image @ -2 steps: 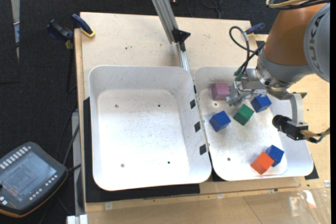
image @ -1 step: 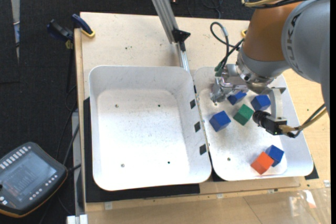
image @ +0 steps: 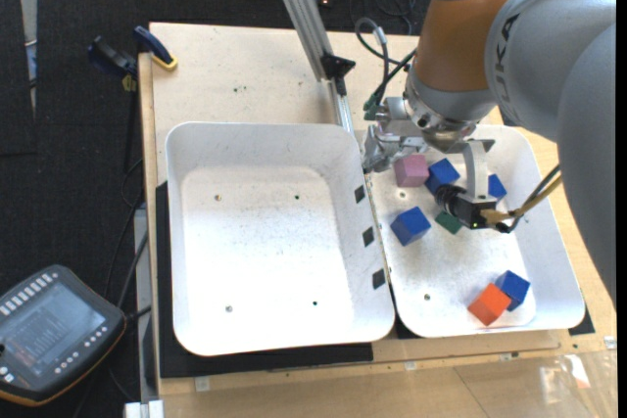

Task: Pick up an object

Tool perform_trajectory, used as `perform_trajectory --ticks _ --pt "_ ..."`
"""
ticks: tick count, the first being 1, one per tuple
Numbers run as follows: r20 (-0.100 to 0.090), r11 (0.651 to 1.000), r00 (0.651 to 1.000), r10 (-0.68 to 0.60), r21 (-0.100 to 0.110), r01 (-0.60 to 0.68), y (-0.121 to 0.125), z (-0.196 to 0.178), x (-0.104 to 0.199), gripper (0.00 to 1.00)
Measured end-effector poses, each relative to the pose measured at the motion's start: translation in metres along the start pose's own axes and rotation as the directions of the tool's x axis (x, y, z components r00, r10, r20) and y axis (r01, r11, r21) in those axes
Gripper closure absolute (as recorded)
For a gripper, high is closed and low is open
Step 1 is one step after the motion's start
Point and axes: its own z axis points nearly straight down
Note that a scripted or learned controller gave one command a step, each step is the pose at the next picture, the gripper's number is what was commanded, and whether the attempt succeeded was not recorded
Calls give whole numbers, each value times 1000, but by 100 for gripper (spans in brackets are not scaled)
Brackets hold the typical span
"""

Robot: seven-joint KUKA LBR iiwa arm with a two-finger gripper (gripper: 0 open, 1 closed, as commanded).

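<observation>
A pink block [image: 410, 170] is sitting at the far left of the right-hand white bin [image: 549, 255], and it is the piece lying closest under the gripper [image: 423, 152], so it looks like the likeliest target for the pick. The gripper is hanging directly above and partly in front of this block, and whether its fingers are apart or together cannot be told, because the wrist is hiding them. A blue block [image: 443, 174] is sitting just beside the pink one on its right, seemingly touching it. Nearer the viewer, another blue block [image: 410, 225] is lying apart, with a small dark green piece [image: 449, 223] to its right. At the near right corner an orange block [image: 489, 304] and a blue block [image: 513, 288] are resting against each other. The left-hand white bin [image: 196, 162] is sitting alongside. The grey arm [image: 549, 34] is reaching in from the right. To do this step well, the fingers should be straddling the pink block alone, descending squarely, keeping off the neighbouring blue block and the bin wall.
</observation>
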Motion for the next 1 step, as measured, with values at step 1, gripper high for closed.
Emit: perform_trajectory --ticks 1 --pt "1 1000 1000 0 2 0 15 9 51 100"
